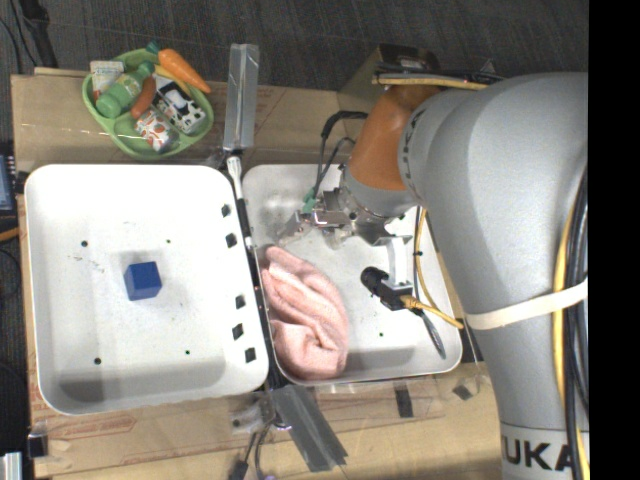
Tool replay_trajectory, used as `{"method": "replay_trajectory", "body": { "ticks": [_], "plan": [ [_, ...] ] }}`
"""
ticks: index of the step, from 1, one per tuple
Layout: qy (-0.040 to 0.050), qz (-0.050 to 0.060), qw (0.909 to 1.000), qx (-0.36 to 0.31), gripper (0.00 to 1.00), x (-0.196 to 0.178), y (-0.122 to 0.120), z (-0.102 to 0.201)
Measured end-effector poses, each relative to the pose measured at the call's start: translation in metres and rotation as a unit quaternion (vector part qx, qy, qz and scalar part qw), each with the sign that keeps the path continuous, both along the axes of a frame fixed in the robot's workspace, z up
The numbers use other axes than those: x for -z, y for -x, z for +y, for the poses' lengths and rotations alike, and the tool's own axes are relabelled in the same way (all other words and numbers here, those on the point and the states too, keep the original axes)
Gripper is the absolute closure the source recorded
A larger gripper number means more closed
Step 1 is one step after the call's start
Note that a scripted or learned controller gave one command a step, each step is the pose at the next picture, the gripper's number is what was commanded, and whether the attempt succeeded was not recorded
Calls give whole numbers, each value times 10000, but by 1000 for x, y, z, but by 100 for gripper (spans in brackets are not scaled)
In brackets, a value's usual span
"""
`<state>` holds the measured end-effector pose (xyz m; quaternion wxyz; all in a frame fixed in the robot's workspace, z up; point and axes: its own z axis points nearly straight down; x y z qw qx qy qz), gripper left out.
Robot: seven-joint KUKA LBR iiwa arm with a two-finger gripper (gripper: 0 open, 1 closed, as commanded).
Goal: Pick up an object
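I see the pink cloth (pixel 305 313) lying crumpled in the right bin (pixel 392 353), against that bin's left wall and toward its near end. The gripper (pixel 305 216) hangs just beyond the cloth, low over the bin's bare floor and apart from the fabric. I cannot tell whether the claw is released or clenched, and nothing shows in its grasp. Left of the cloth, across the wall, a blue cube (pixel 143 279) sits alone in the left bin (pixel 120 208). Far beyond and left of the cloth, a green bowl (pixel 128 148) of toy food stands on the bench.
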<state>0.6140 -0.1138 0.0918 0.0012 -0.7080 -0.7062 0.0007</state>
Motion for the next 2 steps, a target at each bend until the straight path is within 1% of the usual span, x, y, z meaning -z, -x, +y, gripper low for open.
{"method": "replay_trajectory", "body": {
  "ticks": [1, 2],
  "plan": [
    [4, -18, 9999, 132, 0, -42, -43, -77],
    [-4, 0, 9988, -491, 0, -61, 18, -37]
  ]
}}
